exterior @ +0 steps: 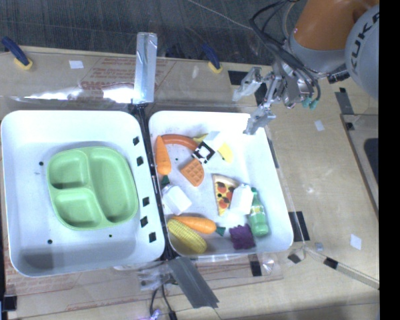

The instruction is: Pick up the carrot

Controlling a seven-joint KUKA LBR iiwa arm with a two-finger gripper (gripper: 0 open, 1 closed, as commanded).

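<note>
Orange carrot (194, 225) lies near the right bin's (277, 191) front edge, crowded by corn (186, 237); tool (261, 112) open above.

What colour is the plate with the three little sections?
The plate is light green, sitting in the left white bin, seen best in the camera view.

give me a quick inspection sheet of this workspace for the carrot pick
surface: bench bearing two white bins, left bin, right bin
job's things: carrot lying near the right bin's front, beside the corn
clutter: second carrot, sausage, waffle, pizza slice, grapes, green bottle; green tray in left bin
grippers: pincer above right bin's back corner, away from the carrot
cables: black bundle by the wrist
surroundings: blue clamps
</note>
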